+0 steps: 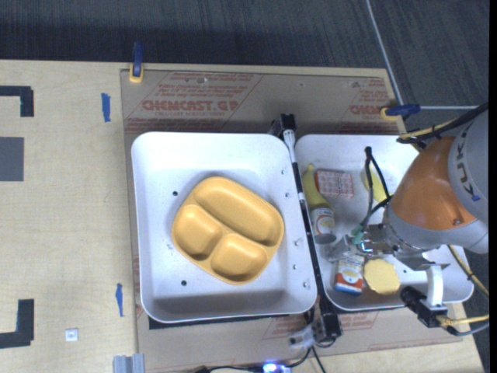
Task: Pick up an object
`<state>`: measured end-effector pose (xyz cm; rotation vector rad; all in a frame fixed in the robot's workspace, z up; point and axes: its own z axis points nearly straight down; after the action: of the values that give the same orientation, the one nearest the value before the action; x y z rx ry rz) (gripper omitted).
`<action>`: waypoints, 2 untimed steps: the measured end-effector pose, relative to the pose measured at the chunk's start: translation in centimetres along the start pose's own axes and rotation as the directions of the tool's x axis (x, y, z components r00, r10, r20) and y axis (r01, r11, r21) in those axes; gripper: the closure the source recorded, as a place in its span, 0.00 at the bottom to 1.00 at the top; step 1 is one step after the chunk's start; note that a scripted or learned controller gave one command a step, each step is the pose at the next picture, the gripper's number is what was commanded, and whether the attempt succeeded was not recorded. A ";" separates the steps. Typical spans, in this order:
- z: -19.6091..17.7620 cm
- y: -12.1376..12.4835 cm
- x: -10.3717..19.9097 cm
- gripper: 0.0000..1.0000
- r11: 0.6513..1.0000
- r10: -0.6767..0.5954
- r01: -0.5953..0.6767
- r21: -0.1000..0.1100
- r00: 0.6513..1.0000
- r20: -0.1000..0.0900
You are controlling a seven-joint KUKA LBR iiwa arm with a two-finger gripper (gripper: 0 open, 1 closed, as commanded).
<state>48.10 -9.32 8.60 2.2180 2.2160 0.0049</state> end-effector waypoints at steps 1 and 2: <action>0.0 0.0 -0.1 0.00 1.000 -0.001 0.001 0.001 1.000 -0.001; 0.0 0.0 -0.1 0.00 1.000 -0.001 0.001 0.000 1.000 -0.002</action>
<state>48.10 -9.39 8.60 2.2180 2.2181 0.0061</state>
